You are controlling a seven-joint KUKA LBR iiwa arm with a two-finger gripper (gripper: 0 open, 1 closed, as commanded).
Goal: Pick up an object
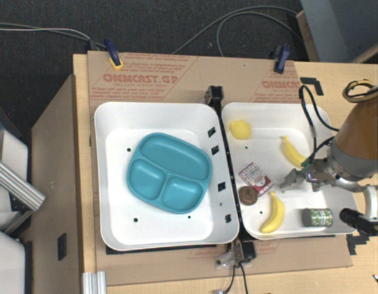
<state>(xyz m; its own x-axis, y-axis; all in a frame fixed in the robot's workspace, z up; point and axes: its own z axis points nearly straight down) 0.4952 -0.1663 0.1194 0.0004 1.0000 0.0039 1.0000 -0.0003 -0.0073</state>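
Two shallow white bins sit side by side on the bench, the left bin [109, 164] and the right bin [268, 116]. The left one holds a teal divided plate [169, 172] with three compartments, lying flat near the bin's middle. The arm [359, 138] reaches in from the right over the right bin, and its gripper [291, 181] points toward that bin's centre. The fingers [288, 184] look spread somewhat apart, with bare white bin floor showing around their tips; nothing is seen between them and they appear to touch none of the objects, though how high they sit above the floor cannot be told. In the right bin, a yellow lemon [240, 129] lies near the upper left corner. A banana [293, 152] lies tilted just above the gripper, close to the wrist cabling. A second banana [273, 213] curves along the lower part of the bin, below and left of the fingertips. A small red-and-white packet [253, 175] lies to the left of the gripper, and a round brown object [247, 195] sits just below that packet, touching or nearly touching it. A green can [316, 217] lies on its side near the bin's lower right, under the arm's wrist.
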